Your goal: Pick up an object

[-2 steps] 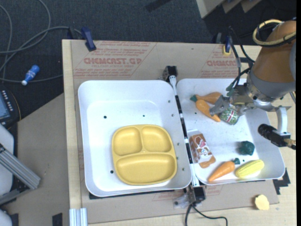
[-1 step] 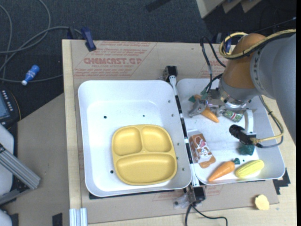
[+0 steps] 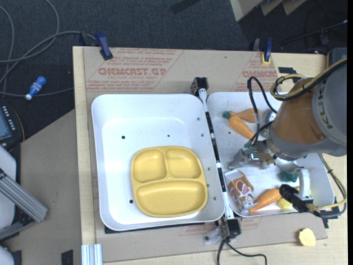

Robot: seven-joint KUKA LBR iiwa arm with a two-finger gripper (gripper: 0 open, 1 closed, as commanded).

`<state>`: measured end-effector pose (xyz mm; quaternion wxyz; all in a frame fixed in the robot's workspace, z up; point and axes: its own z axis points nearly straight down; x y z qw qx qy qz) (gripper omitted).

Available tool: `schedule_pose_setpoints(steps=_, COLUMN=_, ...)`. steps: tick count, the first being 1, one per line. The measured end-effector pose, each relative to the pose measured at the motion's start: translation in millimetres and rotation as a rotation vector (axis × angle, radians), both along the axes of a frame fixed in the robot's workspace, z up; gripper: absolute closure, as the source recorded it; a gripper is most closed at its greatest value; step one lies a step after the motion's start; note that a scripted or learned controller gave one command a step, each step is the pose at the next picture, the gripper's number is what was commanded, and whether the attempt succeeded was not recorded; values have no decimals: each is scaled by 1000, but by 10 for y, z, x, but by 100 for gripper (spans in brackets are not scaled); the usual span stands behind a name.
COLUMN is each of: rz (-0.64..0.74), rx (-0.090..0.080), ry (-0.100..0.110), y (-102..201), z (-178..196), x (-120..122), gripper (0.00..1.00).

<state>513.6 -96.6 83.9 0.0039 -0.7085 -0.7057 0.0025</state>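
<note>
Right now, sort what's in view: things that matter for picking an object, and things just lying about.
For the job:
gripper
upper toy carrot
lower toy carrot
brown snack packet
right bin

Lying about:
yellow divided plate in left bin
blue clamps
yellow piece on bench

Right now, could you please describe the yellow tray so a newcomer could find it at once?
Start at the left white bin. Lying in its near half is the yellow tray, flat and rounded. Three moulded compartments, two small above one wide, set it apart from the carrots in the right bin.
</note>
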Motion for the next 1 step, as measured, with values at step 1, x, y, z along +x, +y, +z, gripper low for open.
schedule_pose_setpoints(steps=1, rz=4, rx=-5, ry=-14, y=-274, z=11, x=487, gripper=0)
